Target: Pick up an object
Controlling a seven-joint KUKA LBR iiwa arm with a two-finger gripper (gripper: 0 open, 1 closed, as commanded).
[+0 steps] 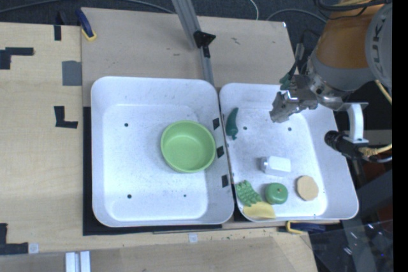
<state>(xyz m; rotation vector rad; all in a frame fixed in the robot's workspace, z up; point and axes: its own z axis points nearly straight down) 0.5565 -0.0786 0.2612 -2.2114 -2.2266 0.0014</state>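
Note:
My gripper [280, 113] hangs over the upper middle of the right bin [331, 200], reaching in from the right. Nothing shows between its fingers. Below it in the same bin lie a small white block [277, 165], a round tan disc [307, 187], a green round piece [276, 193], a green ridged piece [245, 191] and a yellow piece [260, 210]. A dark green curved object [231, 122] lies by the bin's left wall. The gripper is apart from all of these.
A light green bowl [187, 146] sits in the left bin [115, 105]. A grey pole [182, 0] slants down from the top to the divider between the bins. Cables run across the dark floor behind the bench.

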